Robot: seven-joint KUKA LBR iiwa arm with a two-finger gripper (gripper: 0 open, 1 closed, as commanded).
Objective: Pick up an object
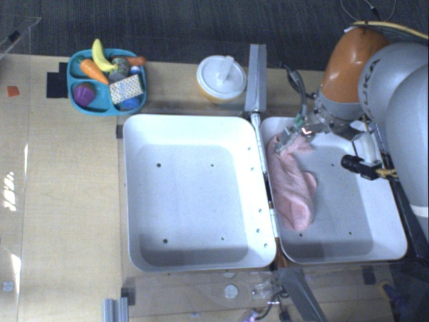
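Pink cloth (293, 188), upper end at the fingers (295, 132), right bin (348, 247).

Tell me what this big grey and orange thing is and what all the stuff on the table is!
That is a robot arm, grey with an orange band, reaching in from the right. One camera looks down from above the bench. Its two-finger gripper sits at the top end of a soft pink cloth, which lies in the right shallow white bin. I cannot tell whether it has hold of the cloth. The left shallow white bin sits beside it. Behind the bins are a blue plastic tray of toy food, including a yellow banana and an orange carrot, and a round white-lidded container.
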